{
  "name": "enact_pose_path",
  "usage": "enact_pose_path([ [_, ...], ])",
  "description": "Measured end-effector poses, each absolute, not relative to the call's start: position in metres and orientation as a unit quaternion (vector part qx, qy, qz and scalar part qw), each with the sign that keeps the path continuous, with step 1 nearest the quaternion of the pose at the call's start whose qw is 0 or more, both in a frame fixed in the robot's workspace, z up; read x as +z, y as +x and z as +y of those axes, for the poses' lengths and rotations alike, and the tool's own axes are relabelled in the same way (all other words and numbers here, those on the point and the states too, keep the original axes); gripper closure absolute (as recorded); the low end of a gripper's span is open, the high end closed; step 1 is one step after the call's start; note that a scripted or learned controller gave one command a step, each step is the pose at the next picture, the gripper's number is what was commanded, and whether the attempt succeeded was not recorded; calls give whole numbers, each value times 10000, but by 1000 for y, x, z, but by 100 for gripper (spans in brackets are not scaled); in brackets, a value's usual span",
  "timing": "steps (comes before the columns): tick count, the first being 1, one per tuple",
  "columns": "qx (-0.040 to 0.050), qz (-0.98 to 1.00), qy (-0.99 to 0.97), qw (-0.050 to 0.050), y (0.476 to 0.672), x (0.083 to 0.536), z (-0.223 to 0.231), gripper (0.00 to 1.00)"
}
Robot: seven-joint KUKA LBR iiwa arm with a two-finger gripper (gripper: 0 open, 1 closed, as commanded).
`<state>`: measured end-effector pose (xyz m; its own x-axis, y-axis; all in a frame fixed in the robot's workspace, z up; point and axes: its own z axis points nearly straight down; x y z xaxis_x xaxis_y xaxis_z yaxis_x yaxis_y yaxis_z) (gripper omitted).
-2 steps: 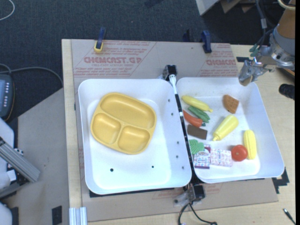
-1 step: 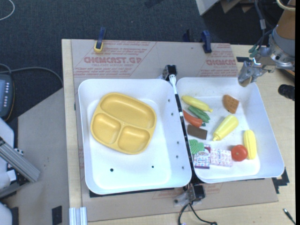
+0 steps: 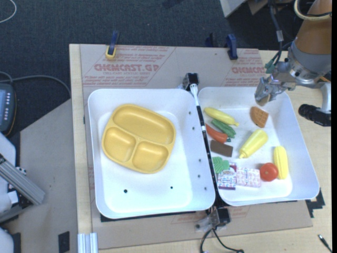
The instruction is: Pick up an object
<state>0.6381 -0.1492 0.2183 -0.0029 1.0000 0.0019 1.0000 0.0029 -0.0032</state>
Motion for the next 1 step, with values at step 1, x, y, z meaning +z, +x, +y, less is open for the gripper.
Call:
enact_pose_path([
  [1,8,-7082,-7060,21,612,211,-103,100],
])
